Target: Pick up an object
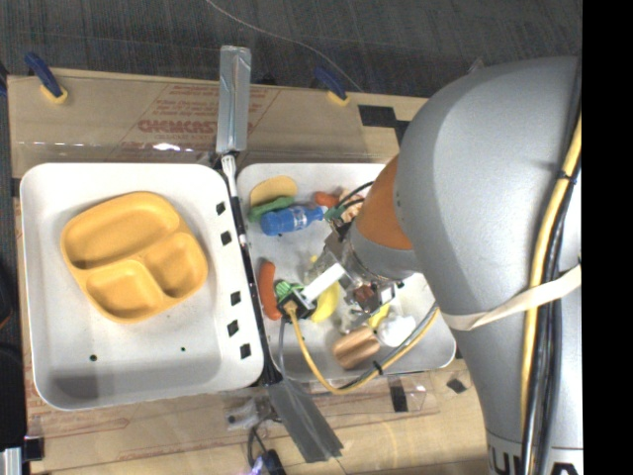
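The right bin (259, 178) holds several small toys. A blue bottle (287, 220) lies near its far left, with a yellow slice (274, 190) behind it. A red-orange sausage (268, 289) lies along the left wall. A yellow banana-like piece (326, 306) and a small green item (287, 291) sit mid-bin. A brown roll (356, 347) rests by the near wall. My gripper (362, 297) hangs low over the bin's middle, just right of the banana piece and above the roll, largely hidden under the grey wrist.
The left bin (49, 364) carries a yellow divided tray (134, 253). A metal bar (233, 97) stands behind the wall between the bins. A yellow cable (307, 364) loops along the right bin's near edge. The bulky arm (495, 216) covers that bin's right side.
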You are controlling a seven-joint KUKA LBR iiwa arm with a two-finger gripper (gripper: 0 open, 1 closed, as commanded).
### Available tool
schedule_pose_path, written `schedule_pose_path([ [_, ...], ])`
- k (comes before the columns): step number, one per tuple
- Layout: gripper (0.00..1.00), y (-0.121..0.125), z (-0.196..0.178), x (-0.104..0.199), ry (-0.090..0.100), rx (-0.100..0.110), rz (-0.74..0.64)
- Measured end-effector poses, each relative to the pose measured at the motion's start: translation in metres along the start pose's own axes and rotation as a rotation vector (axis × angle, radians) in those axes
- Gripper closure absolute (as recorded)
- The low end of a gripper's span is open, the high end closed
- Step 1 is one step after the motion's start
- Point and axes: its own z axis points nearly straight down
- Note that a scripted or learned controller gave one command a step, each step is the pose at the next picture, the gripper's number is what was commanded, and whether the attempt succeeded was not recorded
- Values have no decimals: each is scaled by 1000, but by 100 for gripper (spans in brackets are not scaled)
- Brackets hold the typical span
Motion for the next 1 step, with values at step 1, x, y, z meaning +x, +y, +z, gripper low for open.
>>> schedule_pose_path([
  [1, 0, 28, -2, 59, 4, -3, 186],
])
